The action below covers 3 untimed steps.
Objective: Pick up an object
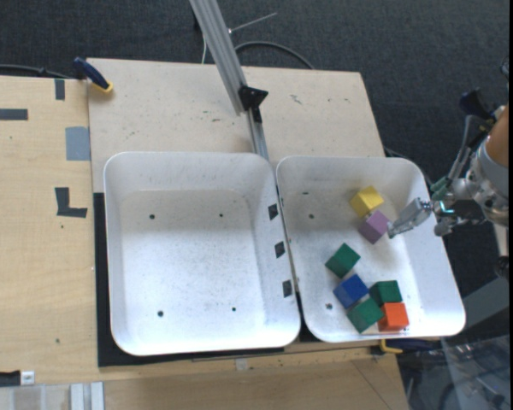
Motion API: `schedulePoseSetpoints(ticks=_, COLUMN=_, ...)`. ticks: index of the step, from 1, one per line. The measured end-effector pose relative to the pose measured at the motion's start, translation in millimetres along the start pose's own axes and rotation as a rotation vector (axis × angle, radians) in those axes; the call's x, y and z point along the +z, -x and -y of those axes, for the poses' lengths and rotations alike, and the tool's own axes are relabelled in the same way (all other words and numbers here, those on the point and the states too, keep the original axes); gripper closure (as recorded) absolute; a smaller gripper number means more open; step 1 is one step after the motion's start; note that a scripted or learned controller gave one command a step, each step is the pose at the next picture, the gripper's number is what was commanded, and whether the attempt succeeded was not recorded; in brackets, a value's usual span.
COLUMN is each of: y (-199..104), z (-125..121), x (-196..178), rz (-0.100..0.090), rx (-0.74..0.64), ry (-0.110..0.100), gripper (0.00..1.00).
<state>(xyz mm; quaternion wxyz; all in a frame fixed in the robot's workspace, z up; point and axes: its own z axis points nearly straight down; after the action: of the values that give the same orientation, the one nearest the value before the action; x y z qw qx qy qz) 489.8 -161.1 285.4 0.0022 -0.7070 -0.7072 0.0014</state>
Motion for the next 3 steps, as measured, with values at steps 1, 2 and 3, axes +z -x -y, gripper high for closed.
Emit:
schedulePoseSetpoints(ticks=1, y=0, z=-1, x=-2, rz=0.001, rx=-0.001, ry=0.005, gripper=0.00)
schedulePoseSetpoints(ticks=2, y=-6, z=-3, x=43, rz=0.000, rx=-0.001, ry=-0.001, gripper=0.00)
schedulePoseSetpoints(ticks=3, y=-11, z=4, x=104, rz=-0.001, rx=0.000, ry=-0.003, gripper=0.00)
